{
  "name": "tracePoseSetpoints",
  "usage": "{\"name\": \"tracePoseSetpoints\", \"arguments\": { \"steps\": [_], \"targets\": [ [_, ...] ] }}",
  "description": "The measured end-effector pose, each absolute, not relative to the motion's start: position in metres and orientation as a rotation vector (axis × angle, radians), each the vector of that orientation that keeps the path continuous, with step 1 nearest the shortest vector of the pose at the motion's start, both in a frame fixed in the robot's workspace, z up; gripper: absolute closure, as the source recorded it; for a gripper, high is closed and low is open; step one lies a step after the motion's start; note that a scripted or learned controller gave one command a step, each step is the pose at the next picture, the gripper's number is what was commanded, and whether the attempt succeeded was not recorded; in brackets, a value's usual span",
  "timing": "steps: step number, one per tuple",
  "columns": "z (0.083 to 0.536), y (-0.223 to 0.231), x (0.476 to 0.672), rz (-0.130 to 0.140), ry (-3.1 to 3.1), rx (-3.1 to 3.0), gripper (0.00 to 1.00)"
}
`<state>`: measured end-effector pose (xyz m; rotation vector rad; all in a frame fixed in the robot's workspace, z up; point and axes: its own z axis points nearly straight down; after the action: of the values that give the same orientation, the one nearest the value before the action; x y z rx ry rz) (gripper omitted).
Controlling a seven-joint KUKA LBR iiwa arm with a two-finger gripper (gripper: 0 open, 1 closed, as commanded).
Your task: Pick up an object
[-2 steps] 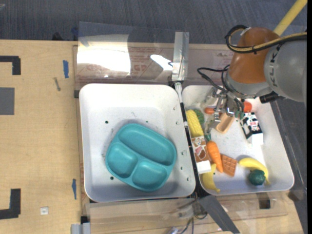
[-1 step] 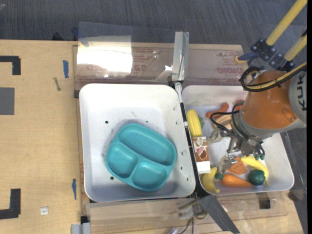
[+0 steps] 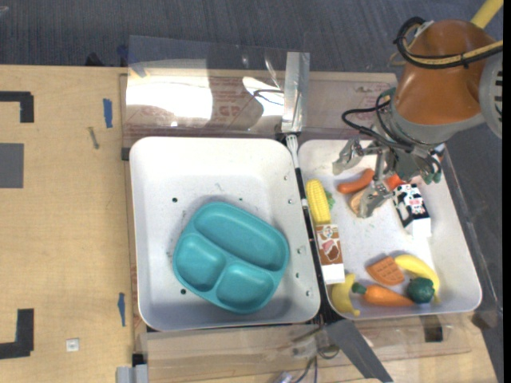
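Observation:
My gripper [image 3: 358,180] hangs low over the back of the right bin [image 3: 459,238], under the orange wrist band. Its two metal fingers [image 3: 368,202] stand apart, so it is open. A red-orange sausage [image 3: 354,185] lies on the bin floor between them, and I cannot tell whether they touch it. Just right of the gripper lies a cow-patterned milk carton [image 3: 412,207]. A yellow corn cob [image 3: 318,199] lies to its left along the bin wall.
The right bin also holds a brown-labelled box [image 3: 329,250], a banana [image 3: 420,267], an orange wedge [image 3: 387,270], a carrot [image 3: 384,297], a green piece [image 3: 421,291] and a yellow piece [image 3: 343,298]. A teal divided plate [image 3: 231,255] sits in the left bin [image 3: 160,182].

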<state>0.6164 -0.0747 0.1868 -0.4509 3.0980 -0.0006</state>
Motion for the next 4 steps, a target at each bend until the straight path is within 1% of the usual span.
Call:
{"name": "tracePoseSetpoints", "arguments": {
  "steps": [1, 2, 3, 4],
  "targets": [
    [0.095, -0.104, 0.651, 0.0, 3.077, -0.598, 0.0],
    [0.086, -0.101, 0.653, -0.001, 3.113, -0.387, 0.0],
    [0.086, -0.112, 0.646, 0.004, 3.125, -0.242, 0.0],
    [0.085, -0.102, 0.668, 0.0, 3.093, -0.553, 0.0]
  ]
}}
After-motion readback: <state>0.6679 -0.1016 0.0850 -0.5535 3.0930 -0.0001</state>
